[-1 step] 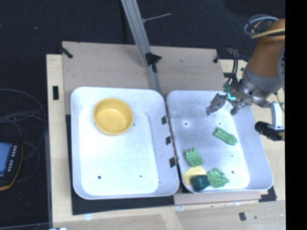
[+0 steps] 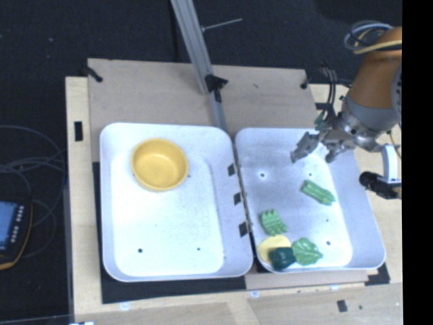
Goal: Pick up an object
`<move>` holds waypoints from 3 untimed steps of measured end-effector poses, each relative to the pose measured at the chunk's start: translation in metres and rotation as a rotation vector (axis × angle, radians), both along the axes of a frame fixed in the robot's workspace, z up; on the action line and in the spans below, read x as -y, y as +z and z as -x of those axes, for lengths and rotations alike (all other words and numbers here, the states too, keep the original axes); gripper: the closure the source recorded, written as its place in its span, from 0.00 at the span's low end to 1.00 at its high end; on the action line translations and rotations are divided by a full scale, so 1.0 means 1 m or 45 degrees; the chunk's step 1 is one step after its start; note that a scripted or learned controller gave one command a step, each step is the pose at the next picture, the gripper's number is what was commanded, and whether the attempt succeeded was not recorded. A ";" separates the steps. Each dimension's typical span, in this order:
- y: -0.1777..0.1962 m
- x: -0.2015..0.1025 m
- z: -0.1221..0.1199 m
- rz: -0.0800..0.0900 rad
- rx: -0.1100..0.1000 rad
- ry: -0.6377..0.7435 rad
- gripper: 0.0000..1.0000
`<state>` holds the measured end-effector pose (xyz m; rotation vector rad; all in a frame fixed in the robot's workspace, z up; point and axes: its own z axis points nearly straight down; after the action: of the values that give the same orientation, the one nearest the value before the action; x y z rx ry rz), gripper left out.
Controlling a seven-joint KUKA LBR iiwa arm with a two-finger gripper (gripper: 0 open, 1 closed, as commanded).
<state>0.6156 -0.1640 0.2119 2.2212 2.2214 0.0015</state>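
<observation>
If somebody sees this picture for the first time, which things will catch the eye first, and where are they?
The yellow bowl stands out, alone in the upper left of the left bin. Next come the green pieces in the right bin, clustered toward its near edge beside a yellow block. The gripper hangs open over that bin's far part, holding nothing.

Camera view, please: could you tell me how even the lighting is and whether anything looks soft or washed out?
In the camera view, both white bins are bright, the left bin nearly washed out; the yellow bowl shows mild glare on its rim; the small green pieces look soft, their detail hard to read; the pincer is slightly blurred; the dark floor around the bench is underexposed.
</observation>
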 end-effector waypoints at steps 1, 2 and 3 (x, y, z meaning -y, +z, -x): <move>-0.062 -0.001 -0.003 0.001 -0.007 -0.001 0.00; -0.114 -0.001 -0.002 0.001 -0.005 -0.001 0.00; -0.100 -0.001 -0.003 0.001 0.001 -0.002 1.00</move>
<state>0.6189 -0.1634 0.1115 2.2221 2.2191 0.0019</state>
